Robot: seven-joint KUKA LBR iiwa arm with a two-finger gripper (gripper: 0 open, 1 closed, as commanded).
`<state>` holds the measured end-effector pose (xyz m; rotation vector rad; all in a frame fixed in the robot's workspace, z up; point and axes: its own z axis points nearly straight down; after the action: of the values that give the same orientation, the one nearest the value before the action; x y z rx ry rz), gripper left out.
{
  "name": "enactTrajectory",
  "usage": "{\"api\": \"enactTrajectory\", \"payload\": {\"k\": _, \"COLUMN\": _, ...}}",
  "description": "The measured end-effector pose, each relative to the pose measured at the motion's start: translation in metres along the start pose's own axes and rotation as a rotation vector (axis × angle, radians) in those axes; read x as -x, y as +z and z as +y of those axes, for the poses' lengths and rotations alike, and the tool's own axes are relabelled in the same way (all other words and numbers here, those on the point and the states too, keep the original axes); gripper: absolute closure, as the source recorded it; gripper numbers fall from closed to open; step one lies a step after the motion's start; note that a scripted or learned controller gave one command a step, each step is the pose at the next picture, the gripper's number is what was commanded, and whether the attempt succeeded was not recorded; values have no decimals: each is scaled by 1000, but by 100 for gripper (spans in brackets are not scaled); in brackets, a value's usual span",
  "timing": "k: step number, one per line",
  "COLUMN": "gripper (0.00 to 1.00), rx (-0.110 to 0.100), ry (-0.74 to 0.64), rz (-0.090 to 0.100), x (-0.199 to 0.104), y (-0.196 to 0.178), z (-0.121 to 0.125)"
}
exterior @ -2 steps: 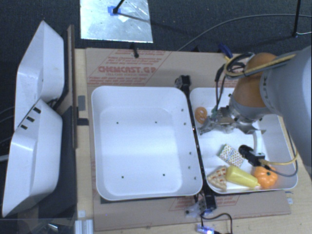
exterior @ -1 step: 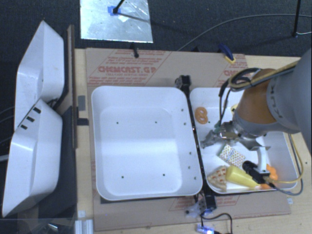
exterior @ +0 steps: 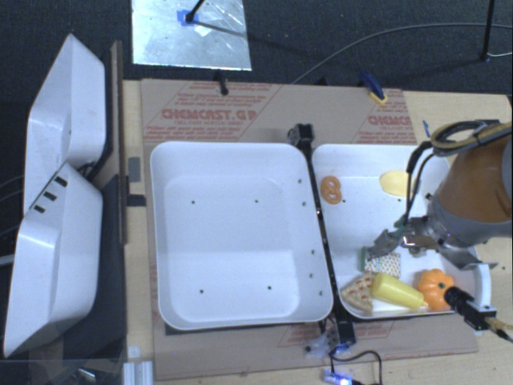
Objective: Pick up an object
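Jaws (exterior: 383, 245) low in right bin (exterior: 353, 160), spread or pinched: cannot tell. Yellow block (exterior: 397, 291), orange pumpkin (exterior: 434, 286), pizza slice (exterior: 361, 292) at 6 o'clock of jaws; pretzel (exterior: 330, 188) at 10 o'clock.

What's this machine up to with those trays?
A grey robot arm reaches from the right over the right-hand bin, its gripper low above a cluster of toy food: a yellow block, a small orange pumpkin and a pizza slice. A pretzel lies apart. Nothing looks lifted yet.
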<state>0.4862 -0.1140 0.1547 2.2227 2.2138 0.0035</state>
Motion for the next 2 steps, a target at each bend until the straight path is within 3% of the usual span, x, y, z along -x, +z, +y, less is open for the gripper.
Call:
{"api": "enactTrajectory", "payload": {"k": 1, "gripper": 0, "rx": 1, "ry": -4, "rz": 0, "x": 22, "y": -70, "z": 46}}
{"api": "enactTrajectory", "payload": {"k": 2, "gripper": 0, "rx": -15, "ry": -5, "rz": 3, "x": 8, "y": 76, "z": 58}}
